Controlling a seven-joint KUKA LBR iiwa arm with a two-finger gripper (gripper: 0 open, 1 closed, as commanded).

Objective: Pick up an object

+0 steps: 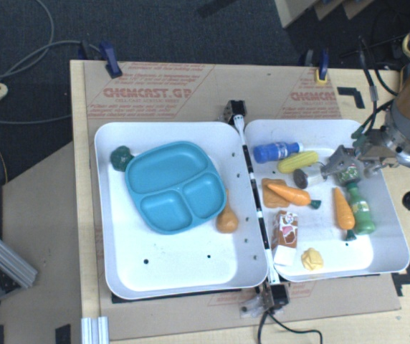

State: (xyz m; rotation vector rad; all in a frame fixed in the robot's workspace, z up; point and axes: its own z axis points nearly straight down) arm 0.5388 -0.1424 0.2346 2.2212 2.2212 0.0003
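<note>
Two bins on the worktop; my pincer [343, 169] hangs in the right bin [391, 253] just above the green bottle [360, 215], grip state can't tell; bottle prob. light, stiff, slick, so take it mid-body.

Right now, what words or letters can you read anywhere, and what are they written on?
"CHEMCAST GP", red print on the brown board behind the left bin; the smaller red lines under it are too blurred to read.
The same red print, cut off by the right bin, seems to repeat on the board's right part.
The small carton has a picture and marks too small to read.
The blue bottle label is unreadable.
</note>
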